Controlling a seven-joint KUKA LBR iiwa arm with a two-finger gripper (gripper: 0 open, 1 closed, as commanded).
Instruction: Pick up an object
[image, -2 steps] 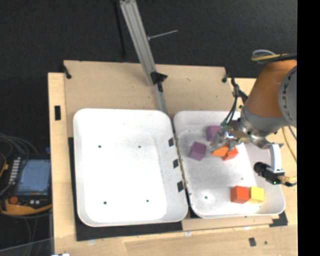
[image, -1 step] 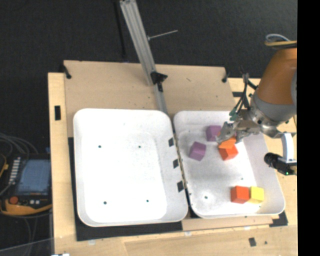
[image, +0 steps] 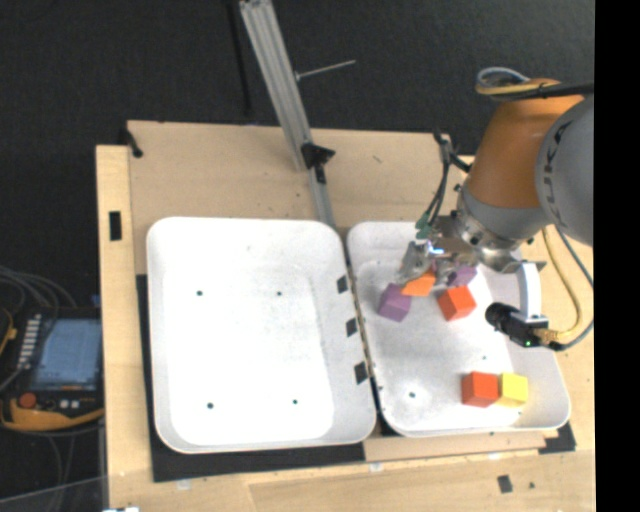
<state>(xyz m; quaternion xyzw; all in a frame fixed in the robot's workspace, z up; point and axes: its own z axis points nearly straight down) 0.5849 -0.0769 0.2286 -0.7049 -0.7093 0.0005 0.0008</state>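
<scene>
Here the fingers (image: 430, 268) — gap unreadable — hang over the orange piece (image: 419, 286) near the right bin's (image: 440, 425) upper-left wall.

1. No text, label, brand, number or sign could be read anywhere in the camera view.
2. The handheld control unit (image: 55, 365) at the left edge had a lit bluish screen, but whatever stood on it was too small and blurred to make out.
3. The small black marks on the wooden bench (image: 115, 225) were plain patches that carried no lettering.
4. The coloured blocks in the right bin (image: 440, 415) bore no visible markings.
</scene>
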